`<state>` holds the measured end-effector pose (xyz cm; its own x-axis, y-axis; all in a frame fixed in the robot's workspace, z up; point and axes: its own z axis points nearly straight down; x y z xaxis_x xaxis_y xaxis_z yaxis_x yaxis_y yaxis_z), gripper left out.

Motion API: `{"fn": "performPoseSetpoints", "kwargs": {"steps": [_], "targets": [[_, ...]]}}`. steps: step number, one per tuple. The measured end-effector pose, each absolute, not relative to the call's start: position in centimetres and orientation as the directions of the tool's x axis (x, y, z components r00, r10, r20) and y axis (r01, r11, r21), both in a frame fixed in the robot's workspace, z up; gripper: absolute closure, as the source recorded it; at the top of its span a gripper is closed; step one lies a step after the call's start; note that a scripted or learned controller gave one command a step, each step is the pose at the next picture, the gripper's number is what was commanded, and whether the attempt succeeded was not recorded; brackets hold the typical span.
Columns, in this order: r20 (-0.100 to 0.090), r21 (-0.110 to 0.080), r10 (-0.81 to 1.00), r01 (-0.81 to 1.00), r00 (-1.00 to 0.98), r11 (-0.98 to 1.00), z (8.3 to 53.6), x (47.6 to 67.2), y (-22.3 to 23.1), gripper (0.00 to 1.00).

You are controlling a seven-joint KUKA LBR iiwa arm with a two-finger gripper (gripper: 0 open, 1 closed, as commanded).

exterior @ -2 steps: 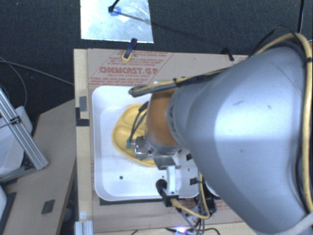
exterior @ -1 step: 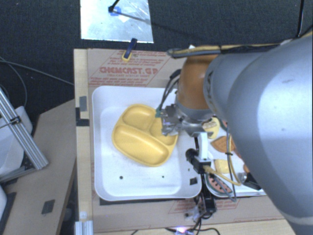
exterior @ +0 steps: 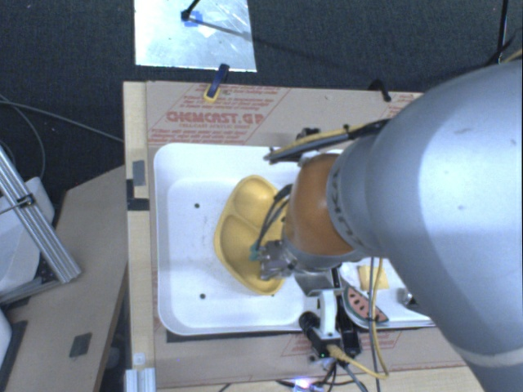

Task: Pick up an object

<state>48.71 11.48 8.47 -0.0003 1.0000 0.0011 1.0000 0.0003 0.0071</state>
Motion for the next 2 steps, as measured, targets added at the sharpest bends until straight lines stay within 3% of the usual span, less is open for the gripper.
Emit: {"fn": "performPoseSetpoints", "kwargs": {"steps": [1, 2], "targets": [[-0.002, 0.017, 1.000, 1.000, 0.003, -0.003, 19.2, 56.8, 6.1, 1.00], [0.003, -0.006, 1.000, 1.000, -0.009, 0.009, 15.9, 50.5, 12.1, 1.00]]}}
